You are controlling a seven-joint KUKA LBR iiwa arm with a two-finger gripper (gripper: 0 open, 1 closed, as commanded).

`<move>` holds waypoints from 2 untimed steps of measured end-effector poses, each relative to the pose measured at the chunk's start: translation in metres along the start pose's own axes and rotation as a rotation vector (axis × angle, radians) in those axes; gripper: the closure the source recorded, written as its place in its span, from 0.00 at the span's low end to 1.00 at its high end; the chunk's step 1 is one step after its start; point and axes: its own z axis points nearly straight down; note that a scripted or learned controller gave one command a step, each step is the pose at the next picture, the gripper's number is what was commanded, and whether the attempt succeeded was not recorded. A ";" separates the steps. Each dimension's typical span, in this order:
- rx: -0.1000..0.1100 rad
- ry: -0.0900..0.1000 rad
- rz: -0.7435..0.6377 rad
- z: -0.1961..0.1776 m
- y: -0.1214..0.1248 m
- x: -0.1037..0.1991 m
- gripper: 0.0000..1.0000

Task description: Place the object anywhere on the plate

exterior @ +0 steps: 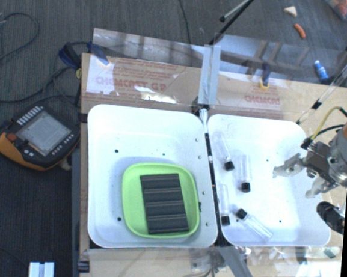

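A green square plate (pixel 131 182) lies in the left bin (pixel 110 135), toward its front. A dark grey ribbed block (pixel 165 203) rests flat on the plate and covers most of its middle. My gripper (pixel 300 179) hovers over the right side of the right bin (pixel 282 135), far from the plate. Its two silvery fingers (pixel 285 167) stand apart, open, with nothing between them.
Several clear tubes with black caps lie in the right bin: one (pixel 223 148) near the divider, one (pixel 245 171) beside it, one (pixel 223 201) lower down and one (pixel 255 225) at the front. A teach pendant (pixel 38 136) lies on the floor at left.
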 end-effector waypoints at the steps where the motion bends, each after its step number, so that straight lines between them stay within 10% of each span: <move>1: -0.001 0.002 0.060 -0.031 -0.001 0.004 0.00; 2: -0.002 0.002 0.016 -0.079 -0.009 0.020 0.00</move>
